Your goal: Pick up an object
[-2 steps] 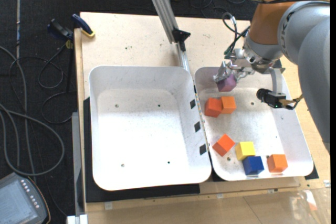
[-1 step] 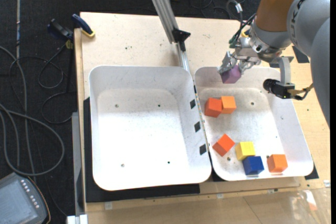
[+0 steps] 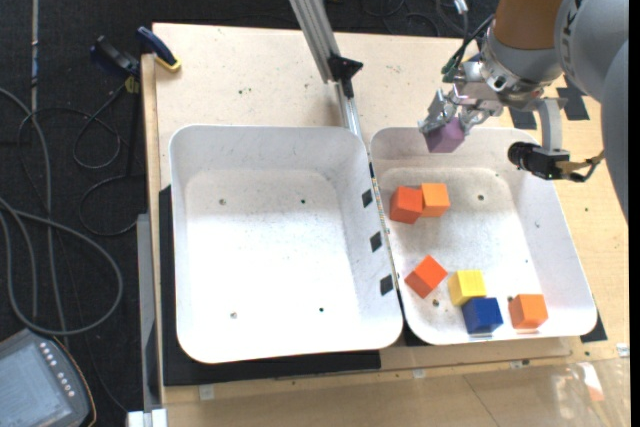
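My gripper [image 3: 447,127] hangs above the far edge of the right bin [image 3: 560,245], shut on a purple block [image 3: 446,135] that sits between its fingers, lifted off the bin floor. Below it in the right bin lie two orange blocks side by side [image 3: 406,204] [image 3: 435,198]. Nearer the front lie another orange block [image 3: 428,275], a yellow block [image 3: 466,286], a blue block [image 3: 482,314] and an orange block [image 3: 528,311].
The left bin [image 3: 200,215] stands beside the right one. A slanted metal rail [image 3: 310,5] ends at a black bracket [image 3: 345,70] behind the bins. A blue and yellow clamp [image 3: 150,50] lies at the bench's far left corner.
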Action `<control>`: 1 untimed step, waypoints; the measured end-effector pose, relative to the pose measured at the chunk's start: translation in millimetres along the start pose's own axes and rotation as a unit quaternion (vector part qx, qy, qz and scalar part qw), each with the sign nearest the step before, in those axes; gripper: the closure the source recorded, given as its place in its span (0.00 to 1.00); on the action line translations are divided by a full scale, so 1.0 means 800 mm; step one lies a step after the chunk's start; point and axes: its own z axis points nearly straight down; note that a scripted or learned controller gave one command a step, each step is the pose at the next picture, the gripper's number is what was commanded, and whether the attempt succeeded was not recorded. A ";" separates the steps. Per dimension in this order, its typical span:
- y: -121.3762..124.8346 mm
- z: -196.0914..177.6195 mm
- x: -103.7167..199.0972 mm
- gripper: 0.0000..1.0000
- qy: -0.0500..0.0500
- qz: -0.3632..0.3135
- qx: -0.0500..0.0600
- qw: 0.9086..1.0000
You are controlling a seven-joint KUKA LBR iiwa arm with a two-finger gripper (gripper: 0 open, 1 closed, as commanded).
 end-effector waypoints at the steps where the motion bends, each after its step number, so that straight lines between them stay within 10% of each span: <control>1: -0.003 -0.016 0.070 1.00 0.001 -0.003 0.001 1.000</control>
